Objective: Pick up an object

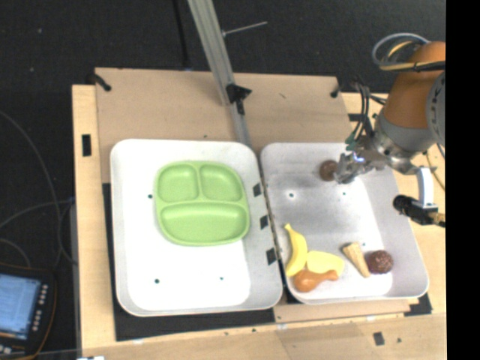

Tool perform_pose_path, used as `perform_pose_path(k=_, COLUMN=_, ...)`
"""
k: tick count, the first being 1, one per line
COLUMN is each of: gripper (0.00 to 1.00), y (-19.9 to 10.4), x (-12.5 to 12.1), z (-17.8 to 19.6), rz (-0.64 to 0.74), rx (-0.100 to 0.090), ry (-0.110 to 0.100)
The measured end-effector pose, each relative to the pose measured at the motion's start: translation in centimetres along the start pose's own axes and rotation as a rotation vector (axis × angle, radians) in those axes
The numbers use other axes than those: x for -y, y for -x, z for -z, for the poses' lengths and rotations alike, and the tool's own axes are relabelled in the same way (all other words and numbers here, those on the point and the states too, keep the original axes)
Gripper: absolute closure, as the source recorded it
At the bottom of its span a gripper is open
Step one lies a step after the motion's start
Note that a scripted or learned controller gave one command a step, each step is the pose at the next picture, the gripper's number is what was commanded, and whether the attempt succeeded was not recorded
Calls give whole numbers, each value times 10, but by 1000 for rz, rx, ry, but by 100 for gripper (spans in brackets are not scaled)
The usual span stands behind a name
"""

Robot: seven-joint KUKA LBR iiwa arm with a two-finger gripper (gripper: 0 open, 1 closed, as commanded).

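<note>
Brown and roundish, a small ball-like object [328,170] sits near the back of the right bin [315,208], and the gripper [349,166] is down right beside it, on its right side, so close they look like they're touching. Can't honestly tell whether the fingers are spread or closed from this angle (the metal bits blur together into one shiny lump), and I can't see the ball actually between them, so I wouldn't call it held.

Shapes and textures: the gripper is silvery metal, hanging off a grey wrist with an orange band [409,103] above it, smooth and glossy. Both bins are shallow white plastic with rounded corners; the right one looks scuffed and greyish on its floor.

Along the front of the right bin there's a little pile of toy food: a curved yellow banana [296,247], a flat pale yellow piece [326,262] just beside it, and an orange pear-ish blob [311,279] touching both. Just to the right lies a tan cone [355,259], and next to that a dark reddish-brown ball [380,261] with a bumpy look.

Over in the left bin [135,276] lies a light green plate [202,203] with three compartments, matte plastic, lying flat. Everything rests on a tan wooden bench [150,96].
</note>
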State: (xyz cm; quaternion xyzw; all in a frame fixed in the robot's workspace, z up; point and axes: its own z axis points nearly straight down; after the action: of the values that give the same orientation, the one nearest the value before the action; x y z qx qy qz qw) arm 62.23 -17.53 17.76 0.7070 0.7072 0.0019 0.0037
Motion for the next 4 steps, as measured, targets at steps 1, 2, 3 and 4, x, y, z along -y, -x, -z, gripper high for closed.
perform_pose_path(k=1, gripper=100, y=-7, x=3, z=58, rz=3, rx=0, ry=0)
perform_pose_path(k=2, gripper=100, y=-5, x=2, z=81, rz=4, rx=-1, ry=-3)
perform_pose_path(k=3, gripper=100, y=-47, x=6, z=76, rz=5, rx=-2, ry=-7)
perform_pose_path(k=4, gripper=100, y=-90, x=5, z=71, rz=5, rx=-3, ry=-7)
